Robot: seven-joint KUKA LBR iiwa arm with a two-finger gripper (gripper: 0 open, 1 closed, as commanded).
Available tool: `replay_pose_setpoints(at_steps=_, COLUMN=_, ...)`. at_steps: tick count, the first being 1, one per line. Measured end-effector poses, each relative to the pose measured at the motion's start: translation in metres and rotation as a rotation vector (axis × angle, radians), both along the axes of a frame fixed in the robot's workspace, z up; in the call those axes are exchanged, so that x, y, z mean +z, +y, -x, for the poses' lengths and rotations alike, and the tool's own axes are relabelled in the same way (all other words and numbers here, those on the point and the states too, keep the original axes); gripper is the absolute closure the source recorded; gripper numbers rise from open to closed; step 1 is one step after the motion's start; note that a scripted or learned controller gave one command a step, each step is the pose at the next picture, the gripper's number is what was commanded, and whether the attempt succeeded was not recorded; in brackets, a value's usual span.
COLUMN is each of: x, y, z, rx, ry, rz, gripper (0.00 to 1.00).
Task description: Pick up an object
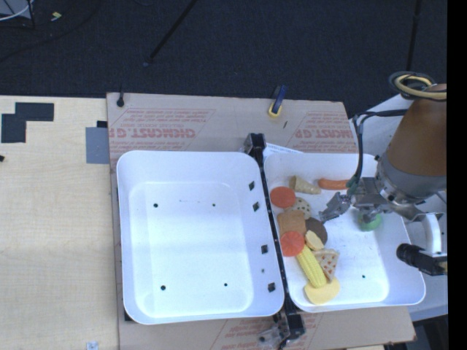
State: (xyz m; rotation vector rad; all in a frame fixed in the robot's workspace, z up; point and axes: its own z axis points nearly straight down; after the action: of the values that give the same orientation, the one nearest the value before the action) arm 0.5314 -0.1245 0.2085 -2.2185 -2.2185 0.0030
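The right bin [379, 283] holds several toy foods along its left side: an orange-red round piece [283, 196], a brown slice [291, 220], a red disc [292, 243], a yellow corn cob [312, 267] and a pale yellow piece [322, 292]. A pale wedge [305, 187] and an orange stick [333, 184] lie near the far wall. My gripper [352, 210] hangs low over the middle of this bin, to the right of the food pile. A small green object [371, 222] shows just under its right part; I cannot tell whether it is held.
The left bin [146, 173] sits beside the right one, with a black divider [264, 217] between them. The grey and orange arm [419, 144] comes in from the right. A blue-and-yellow clamp [276, 102] grips the cardboard's far edge.
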Motion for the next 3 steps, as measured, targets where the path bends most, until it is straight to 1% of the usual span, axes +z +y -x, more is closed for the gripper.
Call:
replay_pose_setpoints(at_steps=1, x=-0.107, y=0.043, z=-0.015, rx=0.003, ry=0.007, rz=-0.002, gripper=0.00)
replay_pose_setpoints(at_steps=2, x=-0.091, y=0.039, z=-0.015, rx=-0.007, ry=0.004, rz=-0.001, gripper=1.00)
replay_pose_setpoints(at_steps=3, x=-0.116, y=0.002, z=0.054, rx=-0.002, ry=-0.015, rz=0.003, gripper=1.00)
